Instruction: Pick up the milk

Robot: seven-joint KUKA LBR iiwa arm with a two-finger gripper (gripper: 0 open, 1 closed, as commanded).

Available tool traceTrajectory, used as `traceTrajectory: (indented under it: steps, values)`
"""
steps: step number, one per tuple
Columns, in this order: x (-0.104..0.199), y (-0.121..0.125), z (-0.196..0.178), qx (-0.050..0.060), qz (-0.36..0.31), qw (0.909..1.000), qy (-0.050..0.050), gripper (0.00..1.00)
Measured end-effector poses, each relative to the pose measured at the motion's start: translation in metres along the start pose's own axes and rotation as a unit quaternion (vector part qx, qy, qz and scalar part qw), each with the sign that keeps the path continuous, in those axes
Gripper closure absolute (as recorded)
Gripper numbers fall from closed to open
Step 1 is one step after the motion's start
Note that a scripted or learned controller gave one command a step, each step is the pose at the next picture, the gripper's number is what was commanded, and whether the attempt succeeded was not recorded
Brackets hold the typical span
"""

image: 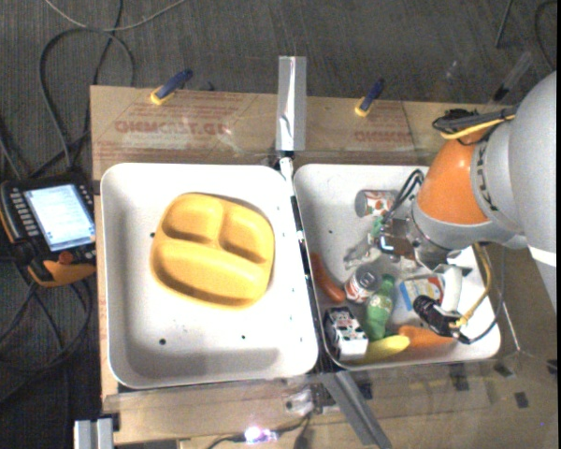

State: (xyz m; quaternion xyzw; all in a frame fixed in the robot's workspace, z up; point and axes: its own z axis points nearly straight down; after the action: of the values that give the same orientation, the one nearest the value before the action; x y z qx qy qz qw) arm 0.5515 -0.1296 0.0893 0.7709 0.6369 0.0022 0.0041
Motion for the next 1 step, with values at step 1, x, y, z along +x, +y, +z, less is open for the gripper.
traceTrajectory:
  steps: [1]
  values:
    - [-0.005, -0.0637, -0.0013, -0.003, -0.069, 0.9976, 0.0, 0.0]
